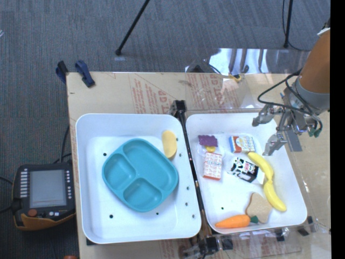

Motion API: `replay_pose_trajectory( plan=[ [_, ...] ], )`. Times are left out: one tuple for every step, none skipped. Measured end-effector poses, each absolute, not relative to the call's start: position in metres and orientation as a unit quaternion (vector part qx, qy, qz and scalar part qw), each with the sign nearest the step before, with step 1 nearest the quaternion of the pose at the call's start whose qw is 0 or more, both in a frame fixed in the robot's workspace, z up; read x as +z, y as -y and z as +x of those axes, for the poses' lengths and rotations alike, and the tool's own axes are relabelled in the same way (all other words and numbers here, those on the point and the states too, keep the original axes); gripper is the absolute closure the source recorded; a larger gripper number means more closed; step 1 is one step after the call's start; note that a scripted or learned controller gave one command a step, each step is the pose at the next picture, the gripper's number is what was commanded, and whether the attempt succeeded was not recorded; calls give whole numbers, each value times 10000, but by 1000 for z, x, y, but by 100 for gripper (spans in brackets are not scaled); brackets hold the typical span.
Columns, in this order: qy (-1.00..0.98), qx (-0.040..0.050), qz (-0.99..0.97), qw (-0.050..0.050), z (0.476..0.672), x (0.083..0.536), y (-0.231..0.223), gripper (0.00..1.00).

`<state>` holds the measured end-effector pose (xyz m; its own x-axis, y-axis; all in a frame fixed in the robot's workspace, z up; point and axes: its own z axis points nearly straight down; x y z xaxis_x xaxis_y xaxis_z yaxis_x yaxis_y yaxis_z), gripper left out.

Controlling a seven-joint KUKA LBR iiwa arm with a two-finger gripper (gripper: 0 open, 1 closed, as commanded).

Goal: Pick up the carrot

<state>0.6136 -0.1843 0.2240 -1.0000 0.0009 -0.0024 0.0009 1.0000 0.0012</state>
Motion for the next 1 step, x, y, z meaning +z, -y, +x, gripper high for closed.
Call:
replay_pose_trajectory(
  plan=[
    [-10000, 15, 12, -9, 539, 122, 158, 0]
  ],
)
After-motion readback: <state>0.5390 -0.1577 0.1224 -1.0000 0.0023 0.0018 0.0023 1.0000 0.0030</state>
